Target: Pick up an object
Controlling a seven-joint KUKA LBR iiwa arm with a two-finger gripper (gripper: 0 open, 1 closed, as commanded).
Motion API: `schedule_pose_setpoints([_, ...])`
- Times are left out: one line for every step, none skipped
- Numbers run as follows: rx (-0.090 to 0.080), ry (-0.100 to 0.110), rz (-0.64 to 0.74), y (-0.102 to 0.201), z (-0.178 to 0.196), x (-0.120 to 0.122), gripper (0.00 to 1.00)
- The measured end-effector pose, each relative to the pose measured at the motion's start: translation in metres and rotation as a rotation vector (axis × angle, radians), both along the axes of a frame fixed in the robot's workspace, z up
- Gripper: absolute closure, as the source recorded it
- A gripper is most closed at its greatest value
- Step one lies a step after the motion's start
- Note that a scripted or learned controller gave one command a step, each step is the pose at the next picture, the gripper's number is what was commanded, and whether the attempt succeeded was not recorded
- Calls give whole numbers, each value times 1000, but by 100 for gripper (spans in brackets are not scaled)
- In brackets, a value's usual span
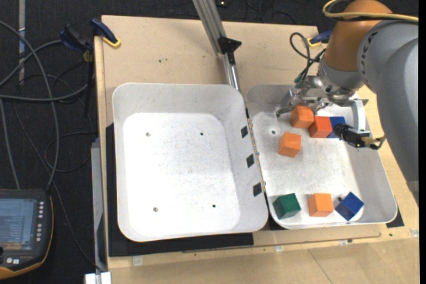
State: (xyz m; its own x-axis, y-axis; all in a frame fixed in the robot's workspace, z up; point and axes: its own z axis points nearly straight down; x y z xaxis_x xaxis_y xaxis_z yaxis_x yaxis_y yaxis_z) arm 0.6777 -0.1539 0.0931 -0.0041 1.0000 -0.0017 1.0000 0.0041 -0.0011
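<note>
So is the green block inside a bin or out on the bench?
Inside. The green block sits on the floor of the right bin, near its front edge, beside an orange block.

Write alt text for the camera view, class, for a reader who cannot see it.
A grey and orange robot arm reaches from the right into the right bin, its gripper directly over an orange block. Beside it lie red and orange blocks; green, orange and blue blocks line the near edge. The left bin sits alongside.
</note>
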Motion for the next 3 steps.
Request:
schedule_pose_setpoints([-1, -4, 0, 0, 13, 1, 100])
schedule_pose_setpoints([0, -7, -4, -1, 56, 1, 100])
schedule_pose_setpoints([-1, -8, -5, -6, 117, -4, 100])
